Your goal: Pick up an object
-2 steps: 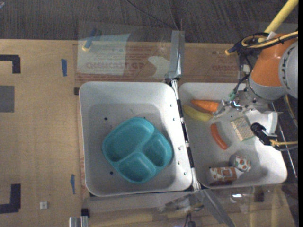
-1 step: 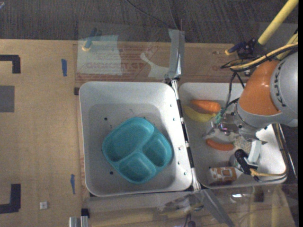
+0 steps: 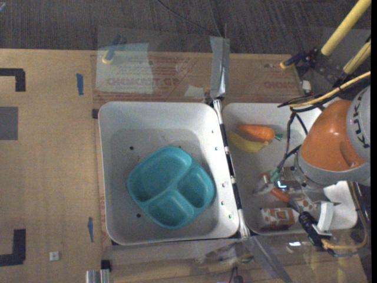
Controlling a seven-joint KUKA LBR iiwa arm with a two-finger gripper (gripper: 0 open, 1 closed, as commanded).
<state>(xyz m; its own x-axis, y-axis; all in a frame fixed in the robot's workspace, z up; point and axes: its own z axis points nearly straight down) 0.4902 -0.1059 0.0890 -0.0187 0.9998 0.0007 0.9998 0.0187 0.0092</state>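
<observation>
In the right bin (image 3: 253, 214) an orange carrot (image 3: 255, 132) lies at the far side, resting against a yellow banana (image 3: 247, 143). A small brown and white packet (image 3: 278, 216) lies near the bin's front wall. My gripper (image 3: 278, 186) hangs low over the middle of this bin, below the orange wrist band (image 3: 336, 143). Small orange and green pieces (image 3: 281, 196) sit right at its tip, partly hidden by it. In the left bin (image 3: 118, 128) a teal divided plate (image 3: 171, 186) lies flat.
The metal divider (image 3: 227, 158) separates the two bins. Cables and yellow-sleeved hoses (image 3: 344, 25) run behind the arm at the right. A white cloth-like item (image 3: 344, 208) lies under the arm at the bin's right side.
</observation>
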